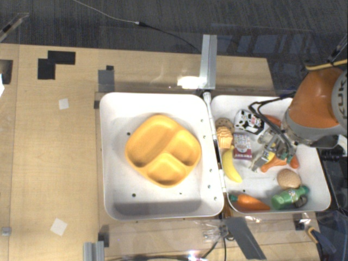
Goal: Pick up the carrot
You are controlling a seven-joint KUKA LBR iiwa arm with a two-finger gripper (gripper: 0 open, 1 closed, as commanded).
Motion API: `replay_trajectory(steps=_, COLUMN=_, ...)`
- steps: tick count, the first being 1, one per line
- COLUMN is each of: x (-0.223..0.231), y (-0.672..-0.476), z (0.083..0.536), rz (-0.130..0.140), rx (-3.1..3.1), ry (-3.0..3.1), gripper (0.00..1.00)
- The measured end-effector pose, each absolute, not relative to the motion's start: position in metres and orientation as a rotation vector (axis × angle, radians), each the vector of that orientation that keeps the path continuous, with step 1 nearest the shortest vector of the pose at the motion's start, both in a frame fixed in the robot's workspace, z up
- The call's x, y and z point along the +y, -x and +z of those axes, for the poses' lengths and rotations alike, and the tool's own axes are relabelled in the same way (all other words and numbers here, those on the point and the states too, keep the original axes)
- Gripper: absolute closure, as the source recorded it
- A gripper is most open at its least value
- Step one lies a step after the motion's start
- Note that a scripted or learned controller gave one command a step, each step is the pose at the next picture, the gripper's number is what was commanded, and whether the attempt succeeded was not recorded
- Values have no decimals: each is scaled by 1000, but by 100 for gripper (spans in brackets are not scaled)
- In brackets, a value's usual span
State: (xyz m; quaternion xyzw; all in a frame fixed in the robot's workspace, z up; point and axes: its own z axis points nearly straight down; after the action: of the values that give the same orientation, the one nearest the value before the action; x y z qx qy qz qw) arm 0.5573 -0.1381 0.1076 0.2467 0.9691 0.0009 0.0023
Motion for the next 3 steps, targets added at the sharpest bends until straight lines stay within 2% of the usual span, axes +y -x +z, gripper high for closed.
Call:
replay_trajectory(steps=1, x=-126, y=-542, z=89, rz=3, rx=2932, ry=-1094, gripper=0)
replay_trajectory(steps=2, x=-125, y=-552, z=145, rz=5, rx=2683, ry=-1619, gripper=0)
replay_trajectory(steps=3, x=-163, y=-549, z=150, rz=3, rx=2258, ry=-2178, gripper=0)
